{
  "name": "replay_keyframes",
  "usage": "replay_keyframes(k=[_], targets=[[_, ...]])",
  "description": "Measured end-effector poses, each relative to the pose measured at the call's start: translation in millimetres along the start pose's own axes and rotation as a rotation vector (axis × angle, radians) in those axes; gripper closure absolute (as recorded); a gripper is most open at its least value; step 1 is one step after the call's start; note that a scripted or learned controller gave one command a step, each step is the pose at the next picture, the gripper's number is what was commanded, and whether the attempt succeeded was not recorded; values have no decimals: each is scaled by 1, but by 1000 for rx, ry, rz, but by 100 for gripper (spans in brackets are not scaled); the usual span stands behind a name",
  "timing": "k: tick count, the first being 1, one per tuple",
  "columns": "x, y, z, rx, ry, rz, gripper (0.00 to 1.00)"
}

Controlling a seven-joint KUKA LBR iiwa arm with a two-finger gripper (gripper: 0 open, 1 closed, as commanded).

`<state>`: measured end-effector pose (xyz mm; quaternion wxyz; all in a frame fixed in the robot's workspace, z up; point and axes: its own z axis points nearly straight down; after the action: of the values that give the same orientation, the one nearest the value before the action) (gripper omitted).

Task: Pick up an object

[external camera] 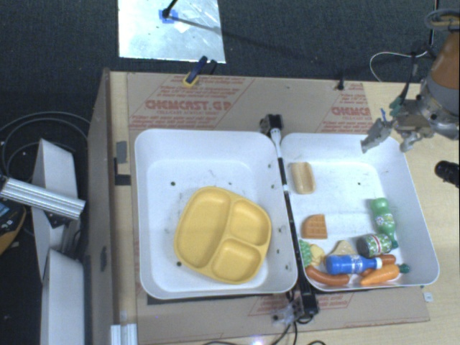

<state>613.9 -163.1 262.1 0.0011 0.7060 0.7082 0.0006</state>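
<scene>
inside, yellow tray (223,233) left bin (154,192), toy food (352,254) right bin (413,192); fingers (392,133) spread, empty

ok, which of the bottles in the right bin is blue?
The blue bottle lying on its side at the bin's near edge, beside the carrot. The other two bottles are green and dark.

The gripper (392,136) hangs over the far right corner of the right bin (413,185), fingers spread, nothing between them. A bread piece (300,177) lies near that bin's left wall. A blue bottle (352,264), a carrot (379,272) and green bottles (383,220) crowd its near edge. A yellow divided tray (223,233) sits in the left bin (154,192).
</scene>
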Motion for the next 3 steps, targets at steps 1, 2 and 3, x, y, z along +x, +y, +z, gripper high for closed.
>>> replay_keyframes(k=[1, 2, 3], targets=[[11, -38, 139, 4, 1, 2, 0], [-19, -66, 82, -1, -1, 3, 0], [-43, -69, 177, 0, 0, 2, 0]])
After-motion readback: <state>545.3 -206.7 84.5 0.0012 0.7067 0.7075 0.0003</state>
